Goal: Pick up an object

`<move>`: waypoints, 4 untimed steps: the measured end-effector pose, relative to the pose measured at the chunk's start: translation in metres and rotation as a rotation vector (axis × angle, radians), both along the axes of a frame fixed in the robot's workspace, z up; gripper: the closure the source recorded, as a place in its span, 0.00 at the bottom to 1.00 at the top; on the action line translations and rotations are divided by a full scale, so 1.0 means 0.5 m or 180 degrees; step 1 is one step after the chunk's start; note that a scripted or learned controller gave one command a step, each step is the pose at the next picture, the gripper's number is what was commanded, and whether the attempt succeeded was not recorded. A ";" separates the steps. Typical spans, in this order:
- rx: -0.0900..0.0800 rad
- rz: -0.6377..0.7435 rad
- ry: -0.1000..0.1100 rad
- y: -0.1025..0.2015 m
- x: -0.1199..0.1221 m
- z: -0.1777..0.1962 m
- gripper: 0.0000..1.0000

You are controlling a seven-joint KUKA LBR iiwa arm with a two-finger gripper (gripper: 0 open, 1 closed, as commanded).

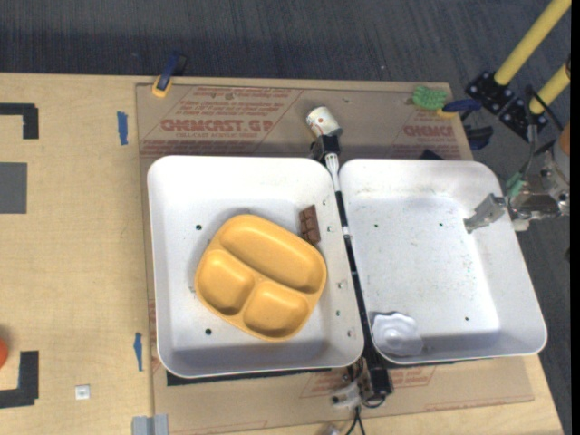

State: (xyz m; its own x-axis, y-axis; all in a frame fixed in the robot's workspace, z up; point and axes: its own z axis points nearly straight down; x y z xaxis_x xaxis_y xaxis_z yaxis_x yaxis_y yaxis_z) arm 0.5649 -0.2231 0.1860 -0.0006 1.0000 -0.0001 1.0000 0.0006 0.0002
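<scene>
A yellow divided plate lies in the left bin, slightly turned. A small brown block rests beside it against that bin's right wall. In the right bin, a small clear-white crumpled object sits in the near left corner. My gripper hangs at the right bin's right rim, well away from all three objects, and I see nothing held in it.
Both bins sit on a brown board on the wooden bench. A white-capped fixture stands at the far end of the gap between the bins. Yellow rods with black clamps stand at the top right.
</scene>
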 end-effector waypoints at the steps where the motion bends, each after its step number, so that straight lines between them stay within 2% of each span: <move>1: -0.0013 0.0028 -0.0046 0.054 -0.143 -0.171 0.00; 2: 0.0000 -0.0036 -0.0012 0.152 -0.051 -0.201 0.00; 3: 0.0002 0.0263 -0.0009 0.232 0.056 -0.201 0.00; 4: 0.0001 0.0267 -0.0016 0.233 0.057 -0.180 1.00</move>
